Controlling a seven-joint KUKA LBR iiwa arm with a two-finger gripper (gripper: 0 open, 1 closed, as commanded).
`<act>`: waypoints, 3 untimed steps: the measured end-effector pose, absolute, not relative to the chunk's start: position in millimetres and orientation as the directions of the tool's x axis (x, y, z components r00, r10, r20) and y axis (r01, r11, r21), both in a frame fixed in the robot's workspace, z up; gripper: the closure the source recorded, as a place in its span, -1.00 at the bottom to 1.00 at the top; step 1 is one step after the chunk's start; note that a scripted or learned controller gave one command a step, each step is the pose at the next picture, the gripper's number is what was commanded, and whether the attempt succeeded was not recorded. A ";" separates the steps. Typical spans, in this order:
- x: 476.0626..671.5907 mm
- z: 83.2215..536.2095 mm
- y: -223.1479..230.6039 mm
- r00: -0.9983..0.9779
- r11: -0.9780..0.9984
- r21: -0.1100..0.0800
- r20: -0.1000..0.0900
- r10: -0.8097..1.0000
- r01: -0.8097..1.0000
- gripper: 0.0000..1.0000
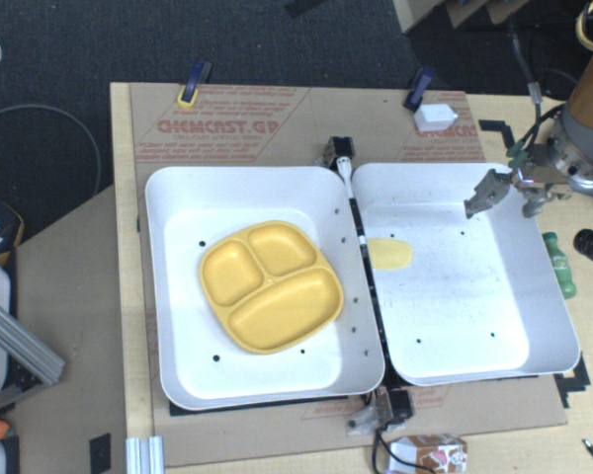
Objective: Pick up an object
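The small yellow object point(388, 254), a flat, rounded piece, lay on the floor of the right bin point(494, 354), close against that bin's left wall and just right of the seam between the two bins, a little above the middle of the frame. The fingers point(504, 193) hung at the upper right of the frame, over the upper right part of the same bin, and they stood well apart from the yellow object, up and to the right of it, with bare white floor between. One grey finger point(485, 192) reached out to the left and down; whether the pair stood apart or together could not be told from this slant, and nothing showed between them. The arm point(585, 136) came in from the right edge of the frame. In the left bin point(173, 363) a yellow divided plate point(270, 285) with three compartments lay flat near the centre, turned at an angle. Both bins sat side by side on the brown worktop point(277, 117), and a green bottle point(560, 262) lay just outside the right bin's right rim.
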State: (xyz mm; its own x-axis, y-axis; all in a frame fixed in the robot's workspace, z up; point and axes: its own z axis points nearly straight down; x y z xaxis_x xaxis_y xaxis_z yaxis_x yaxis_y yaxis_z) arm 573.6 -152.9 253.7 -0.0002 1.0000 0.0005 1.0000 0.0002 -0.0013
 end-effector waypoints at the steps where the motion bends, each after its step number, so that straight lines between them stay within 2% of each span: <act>1: 504.9 354.1 -86.6 -0.007 0.007 0.007 0.001 1.000 1.000 -1.00; 2: 478.9 437.3 100.3 -0.013 0.013 0.009 0.004 1.000 1.000 -1.00; 3: 480.1 444.2 94.2 -0.002 0.002 0.005 0.000 1.000 1.000 1.00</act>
